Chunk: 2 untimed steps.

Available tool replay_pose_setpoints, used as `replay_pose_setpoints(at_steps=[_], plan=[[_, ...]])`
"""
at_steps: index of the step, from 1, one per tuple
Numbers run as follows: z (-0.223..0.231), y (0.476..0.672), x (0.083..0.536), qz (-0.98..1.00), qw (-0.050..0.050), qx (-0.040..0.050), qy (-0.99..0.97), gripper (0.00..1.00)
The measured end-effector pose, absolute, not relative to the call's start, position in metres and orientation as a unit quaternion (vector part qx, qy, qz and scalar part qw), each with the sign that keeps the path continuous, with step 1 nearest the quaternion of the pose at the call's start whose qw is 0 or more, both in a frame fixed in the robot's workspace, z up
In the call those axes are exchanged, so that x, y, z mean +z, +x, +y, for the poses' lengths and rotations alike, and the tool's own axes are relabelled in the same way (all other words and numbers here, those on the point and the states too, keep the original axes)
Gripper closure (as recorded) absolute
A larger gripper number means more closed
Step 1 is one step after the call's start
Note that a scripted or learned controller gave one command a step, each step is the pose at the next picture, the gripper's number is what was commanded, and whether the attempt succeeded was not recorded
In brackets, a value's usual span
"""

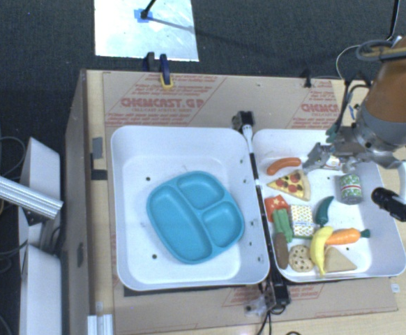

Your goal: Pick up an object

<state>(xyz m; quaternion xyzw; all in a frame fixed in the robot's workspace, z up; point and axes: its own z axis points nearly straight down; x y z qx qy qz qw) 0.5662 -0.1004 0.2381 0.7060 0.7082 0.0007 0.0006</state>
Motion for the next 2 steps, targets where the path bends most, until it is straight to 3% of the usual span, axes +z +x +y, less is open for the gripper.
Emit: replay_pose_setpoints(at_steps=[1, 2], plan=[[-0.128, 0.572, 0.178, 0.707, 0.000, -0.0005, 0.707, 0.00], [-0.149, 0.554, 0.084, 0.707, 0.001, 0.0001, 0.707, 0.00]])
